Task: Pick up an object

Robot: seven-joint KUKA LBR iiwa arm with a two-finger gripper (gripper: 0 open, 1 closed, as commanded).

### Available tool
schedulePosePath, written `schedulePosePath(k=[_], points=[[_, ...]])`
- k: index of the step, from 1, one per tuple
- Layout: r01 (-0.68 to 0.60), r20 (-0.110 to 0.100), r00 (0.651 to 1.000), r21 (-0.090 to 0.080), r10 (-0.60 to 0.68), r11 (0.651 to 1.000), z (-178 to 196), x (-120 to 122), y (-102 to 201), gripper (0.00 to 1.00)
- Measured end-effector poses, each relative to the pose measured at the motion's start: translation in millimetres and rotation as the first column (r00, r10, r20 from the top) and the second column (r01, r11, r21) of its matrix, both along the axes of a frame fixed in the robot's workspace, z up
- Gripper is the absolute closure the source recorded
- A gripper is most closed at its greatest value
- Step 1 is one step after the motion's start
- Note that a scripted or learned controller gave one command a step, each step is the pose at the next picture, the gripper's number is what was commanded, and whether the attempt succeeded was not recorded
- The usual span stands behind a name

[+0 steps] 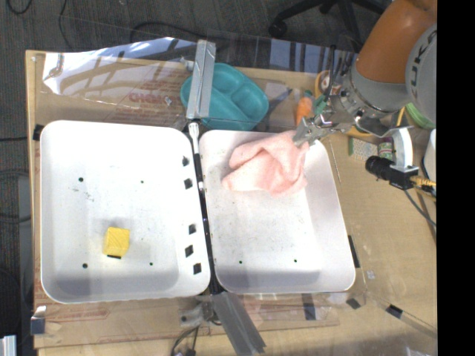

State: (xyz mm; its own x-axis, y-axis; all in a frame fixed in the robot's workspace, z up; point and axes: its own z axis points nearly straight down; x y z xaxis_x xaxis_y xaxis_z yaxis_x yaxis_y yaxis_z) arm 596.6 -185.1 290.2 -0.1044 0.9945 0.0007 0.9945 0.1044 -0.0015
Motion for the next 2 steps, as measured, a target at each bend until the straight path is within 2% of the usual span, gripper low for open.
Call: schedulePosePath(k=[1,2], points=[[-0.515,-0.003,0.857,0.003,0.515,0.857,2.1,-0.7,4.5,1.0],[-0.309,0.0,0.951,-0.001,0.309,0.951,-18.6,44.0,-22.3,1.0]])
